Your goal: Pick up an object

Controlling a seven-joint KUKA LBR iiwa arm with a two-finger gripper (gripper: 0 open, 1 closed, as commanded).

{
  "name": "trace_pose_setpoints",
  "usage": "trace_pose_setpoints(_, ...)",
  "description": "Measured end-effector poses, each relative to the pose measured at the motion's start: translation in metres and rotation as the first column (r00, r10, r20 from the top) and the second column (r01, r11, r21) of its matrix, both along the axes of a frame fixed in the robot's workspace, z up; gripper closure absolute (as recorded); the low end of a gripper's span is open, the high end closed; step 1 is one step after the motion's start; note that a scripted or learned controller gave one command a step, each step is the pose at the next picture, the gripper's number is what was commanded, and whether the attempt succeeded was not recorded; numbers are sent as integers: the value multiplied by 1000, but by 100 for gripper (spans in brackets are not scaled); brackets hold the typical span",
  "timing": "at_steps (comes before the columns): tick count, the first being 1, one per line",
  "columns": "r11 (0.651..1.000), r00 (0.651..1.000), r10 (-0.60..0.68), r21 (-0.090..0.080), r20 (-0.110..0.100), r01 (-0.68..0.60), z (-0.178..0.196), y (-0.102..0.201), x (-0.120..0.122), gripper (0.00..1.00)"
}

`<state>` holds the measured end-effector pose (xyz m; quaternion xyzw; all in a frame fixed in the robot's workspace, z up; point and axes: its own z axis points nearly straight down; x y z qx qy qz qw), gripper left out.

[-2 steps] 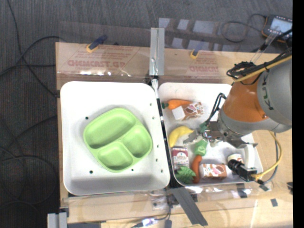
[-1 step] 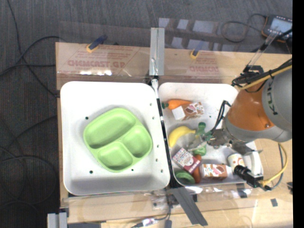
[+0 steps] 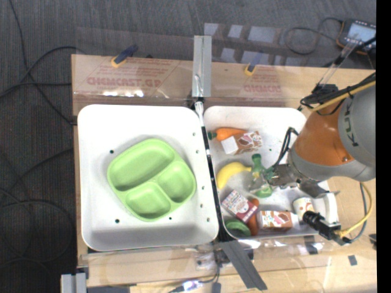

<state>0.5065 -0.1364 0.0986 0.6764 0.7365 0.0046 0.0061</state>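
My gripper (image 3: 266, 177) is low inside the right bin (image 3: 278, 116), reaching in from the right. It sits over a green bottle-like object (image 3: 257, 162), whose ends stick out above and below the gripper. A yellow banana (image 3: 230, 174) lies just left of the gripper. At the bin's back lie a carrot (image 3: 228, 133) and a small printed packet (image 3: 248, 141). A red packet (image 3: 239, 205), a red-labelled bottle (image 3: 275, 220) and a green round item (image 3: 234, 227) lie at the front.
The left bin (image 3: 101, 127) holds a light green divided plate (image 3: 152, 179). The grey arm with its orange band (image 3: 322, 146) covers the right bin's right side. A metal post (image 3: 201, 66) stands behind the divider, and cables run along the bench's right edge.
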Motion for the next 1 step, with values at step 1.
trace_pose_setpoints(1, 998, 998, -56, -1, -19, 56, 113, 16, 42, 100)
